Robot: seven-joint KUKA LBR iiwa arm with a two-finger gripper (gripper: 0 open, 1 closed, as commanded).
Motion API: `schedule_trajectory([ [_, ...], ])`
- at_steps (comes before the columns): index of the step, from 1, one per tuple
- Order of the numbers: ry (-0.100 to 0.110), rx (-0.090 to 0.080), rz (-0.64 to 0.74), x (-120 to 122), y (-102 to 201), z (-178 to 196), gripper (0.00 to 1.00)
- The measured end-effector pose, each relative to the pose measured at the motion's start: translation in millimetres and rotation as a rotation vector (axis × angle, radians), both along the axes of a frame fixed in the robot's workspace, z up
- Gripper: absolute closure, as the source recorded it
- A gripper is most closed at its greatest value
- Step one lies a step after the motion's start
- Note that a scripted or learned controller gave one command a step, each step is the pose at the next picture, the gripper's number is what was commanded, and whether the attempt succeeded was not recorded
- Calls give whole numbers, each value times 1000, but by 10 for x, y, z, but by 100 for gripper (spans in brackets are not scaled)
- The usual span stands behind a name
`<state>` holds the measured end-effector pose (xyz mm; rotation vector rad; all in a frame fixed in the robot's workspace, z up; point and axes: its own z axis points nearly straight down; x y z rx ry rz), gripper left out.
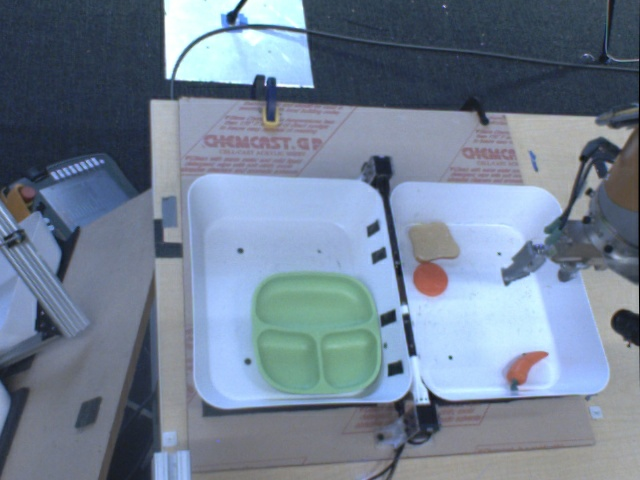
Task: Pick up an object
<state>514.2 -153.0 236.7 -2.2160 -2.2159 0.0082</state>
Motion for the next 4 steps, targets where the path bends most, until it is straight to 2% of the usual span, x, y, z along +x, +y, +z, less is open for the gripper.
schedule_trajectory([
  [1, -10, -2, 3, 23, 3, 54, 0],
  [3, -7, -1, 2, 156, 94, -877, 0],
  [4, -6, -1, 1, 51, 109, -1431, 0],
])
